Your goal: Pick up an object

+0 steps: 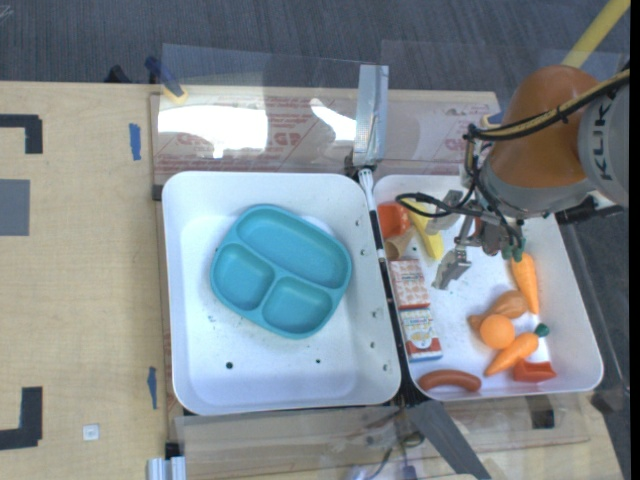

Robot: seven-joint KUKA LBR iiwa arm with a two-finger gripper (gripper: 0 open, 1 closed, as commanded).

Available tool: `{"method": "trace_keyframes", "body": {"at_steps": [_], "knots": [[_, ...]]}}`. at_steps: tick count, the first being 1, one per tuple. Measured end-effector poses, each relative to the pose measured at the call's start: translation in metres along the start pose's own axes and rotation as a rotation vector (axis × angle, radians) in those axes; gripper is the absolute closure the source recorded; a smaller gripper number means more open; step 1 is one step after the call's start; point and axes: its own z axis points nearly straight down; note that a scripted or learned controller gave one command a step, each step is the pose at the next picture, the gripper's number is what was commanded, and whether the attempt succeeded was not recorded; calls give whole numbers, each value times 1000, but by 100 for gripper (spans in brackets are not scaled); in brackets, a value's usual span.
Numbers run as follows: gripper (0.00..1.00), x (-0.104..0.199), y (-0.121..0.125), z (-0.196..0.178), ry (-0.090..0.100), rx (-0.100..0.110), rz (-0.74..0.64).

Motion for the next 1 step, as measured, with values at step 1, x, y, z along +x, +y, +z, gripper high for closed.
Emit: {"method": "trace_keyframes", "body": {"at_steps": [1], "knots": [[0,-19,-7,41,-3,1,14]]}}
